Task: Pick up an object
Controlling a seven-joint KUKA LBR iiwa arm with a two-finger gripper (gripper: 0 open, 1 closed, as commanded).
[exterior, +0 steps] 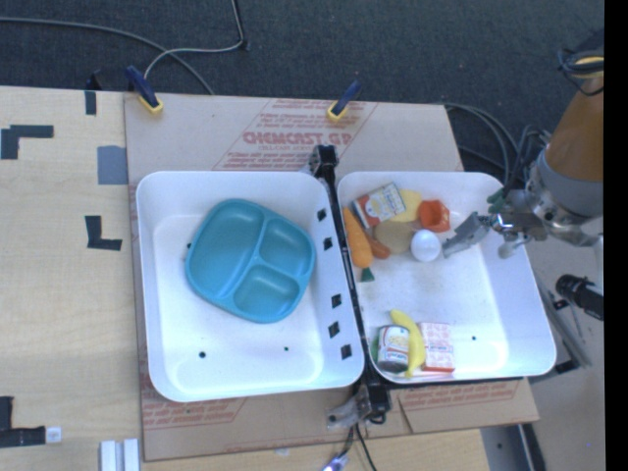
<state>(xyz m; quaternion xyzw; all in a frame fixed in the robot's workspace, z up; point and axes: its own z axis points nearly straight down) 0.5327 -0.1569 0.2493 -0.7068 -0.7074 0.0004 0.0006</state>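
Observation:
My gripper point(480, 244) hangs over the right side of the right bin point(491, 302), open, with nothing between its fingers. One finger point(461, 237) points left toward a white ball point(425, 245) and stops just short of it. Around the ball lie a tan round piece point(394, 235), an orange-red item point(434, 214), a yellow piece point(410, 203), a red-and-white packet point(382, 204) and a carrot point(357, 239) along the bin's left wall. Near the front edge sit a banana point(408, 336), a small can point(392, 347) and a red-and-white box point(437, 346).
The left bin point(167, 292) holds a blue divided plate point(252, 259). A black divider with clips point(336, 263) runs between the bins. The middle floor of the right bin point(442, 292) is bare. Yellow clamps point(145, 90) hold the cardboard at the back.

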